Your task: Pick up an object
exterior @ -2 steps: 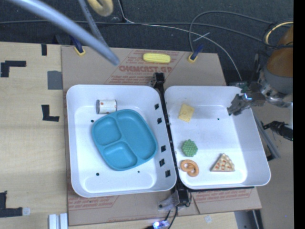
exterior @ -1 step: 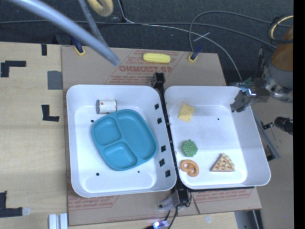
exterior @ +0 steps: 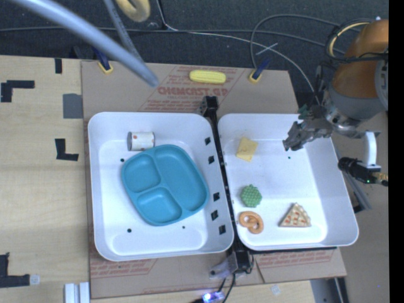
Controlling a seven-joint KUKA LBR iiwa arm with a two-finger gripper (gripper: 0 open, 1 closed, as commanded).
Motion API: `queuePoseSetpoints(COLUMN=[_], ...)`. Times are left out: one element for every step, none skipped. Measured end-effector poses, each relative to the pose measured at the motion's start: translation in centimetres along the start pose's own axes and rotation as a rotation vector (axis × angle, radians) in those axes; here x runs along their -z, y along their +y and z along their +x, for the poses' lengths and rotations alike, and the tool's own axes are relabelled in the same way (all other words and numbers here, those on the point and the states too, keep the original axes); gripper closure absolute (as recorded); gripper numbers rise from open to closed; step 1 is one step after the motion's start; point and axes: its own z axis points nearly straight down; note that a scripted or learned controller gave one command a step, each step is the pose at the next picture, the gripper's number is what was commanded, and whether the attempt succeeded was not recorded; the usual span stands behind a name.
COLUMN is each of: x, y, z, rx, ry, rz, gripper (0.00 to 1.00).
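Note:
The right bin (exterior: 328, 188) holds a yellow cheese wedge (exterior: 247, 148) near its back left, a green bumpy ball (exterior: 251, 196) in the middle left, a pretzel (exterior: 250, 221) at the front left and a pizza slice (exterior: 295, 216) at the front. My gripper (exterior: 294, 141) hangs over the back right part of this bin, to the right of the cheese wedge and apart from it. Nothing shows between its dark fingers.
The left bin (exterior: 101, 188) holds a blue divided plate (exterior: 165, 183) and a small white can (exterior: 141, 140) lying at the back. A yellow banana-like toy (exterior: 207, 77) lies on the cardboard behind the bins. Cables run behind the right bin.

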Motion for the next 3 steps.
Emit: queuePoseSetpoints(x=[0.9,-0.5,-1.4], y=[-0.8,-1.4,-2.0], z=[5.4,10.9,15.7], rx=[0.001,0.001,0.0], ry=[0.001,0.0,0.0], rz=[-0.001,0.001,0.001], gripper=[1.0,1.0,1.0])
